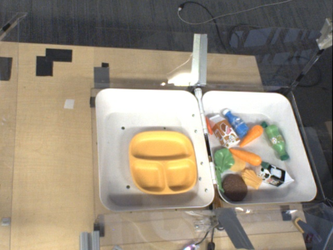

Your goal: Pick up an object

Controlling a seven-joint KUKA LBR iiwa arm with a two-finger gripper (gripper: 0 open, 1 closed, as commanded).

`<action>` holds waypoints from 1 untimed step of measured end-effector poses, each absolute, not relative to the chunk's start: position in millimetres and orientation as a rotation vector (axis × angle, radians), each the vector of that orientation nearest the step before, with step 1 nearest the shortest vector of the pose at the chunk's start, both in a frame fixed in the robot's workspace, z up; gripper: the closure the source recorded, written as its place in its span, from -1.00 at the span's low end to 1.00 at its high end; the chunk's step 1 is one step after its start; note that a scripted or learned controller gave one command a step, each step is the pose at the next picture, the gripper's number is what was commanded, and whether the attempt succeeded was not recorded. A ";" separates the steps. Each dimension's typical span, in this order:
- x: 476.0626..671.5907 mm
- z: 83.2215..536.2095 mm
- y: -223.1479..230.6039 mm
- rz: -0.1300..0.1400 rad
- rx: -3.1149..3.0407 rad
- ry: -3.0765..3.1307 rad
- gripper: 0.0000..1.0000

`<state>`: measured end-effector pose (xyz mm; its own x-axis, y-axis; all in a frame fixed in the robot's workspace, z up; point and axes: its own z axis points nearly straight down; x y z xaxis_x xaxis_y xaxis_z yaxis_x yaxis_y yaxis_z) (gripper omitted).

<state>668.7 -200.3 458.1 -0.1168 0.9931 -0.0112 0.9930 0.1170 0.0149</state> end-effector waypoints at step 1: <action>590.6 298.1 -202.2 0.001 2.092 2.340 1.00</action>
